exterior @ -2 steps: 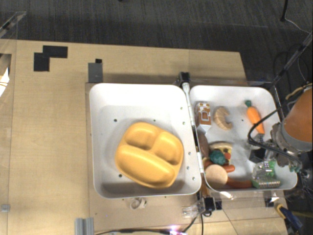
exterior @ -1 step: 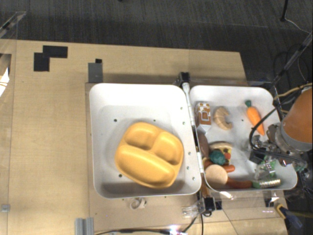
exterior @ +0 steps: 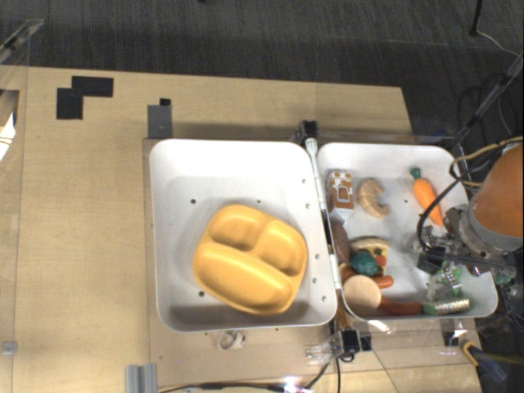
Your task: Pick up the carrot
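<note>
Pale wooden bench top carries two shallow white bins under dark carpet, and at the right bin's (exterior: 407, 147) right edge the arm (exterior: 499, 199) comes in, with the gripper (exterior: 442, 275) low among cables, its jaw state impossible to tell. Just up-left of it the carrot (exterior: 426, 196) lies free near the bin's far right corner; it looks light, stiff and smooth, best pinched across its thicker middle. Beyond, the left bin (exterior: 176, 178) holds a big yellow moulded object (exterior: 250, 256).
</note>
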`<state>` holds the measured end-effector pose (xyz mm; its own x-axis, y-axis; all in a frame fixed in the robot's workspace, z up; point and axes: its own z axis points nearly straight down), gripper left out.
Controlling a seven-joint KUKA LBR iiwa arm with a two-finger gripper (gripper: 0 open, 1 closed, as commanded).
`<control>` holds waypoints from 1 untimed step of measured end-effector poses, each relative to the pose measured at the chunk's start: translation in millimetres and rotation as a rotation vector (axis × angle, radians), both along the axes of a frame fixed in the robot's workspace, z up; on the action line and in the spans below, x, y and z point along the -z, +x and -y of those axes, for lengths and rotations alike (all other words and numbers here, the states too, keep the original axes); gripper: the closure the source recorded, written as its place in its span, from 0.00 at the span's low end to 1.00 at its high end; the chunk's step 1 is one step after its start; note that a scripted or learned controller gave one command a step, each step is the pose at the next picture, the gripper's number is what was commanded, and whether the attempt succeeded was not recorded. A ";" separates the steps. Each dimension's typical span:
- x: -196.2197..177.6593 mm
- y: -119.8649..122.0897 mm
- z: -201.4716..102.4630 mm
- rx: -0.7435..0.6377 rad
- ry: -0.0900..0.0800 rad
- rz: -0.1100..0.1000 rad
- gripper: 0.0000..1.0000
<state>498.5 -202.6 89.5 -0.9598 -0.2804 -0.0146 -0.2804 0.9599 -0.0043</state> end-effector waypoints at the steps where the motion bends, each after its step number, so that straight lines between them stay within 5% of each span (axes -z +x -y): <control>1: -0.1 2.3 3.7 0.306 0.000 0.001 0.00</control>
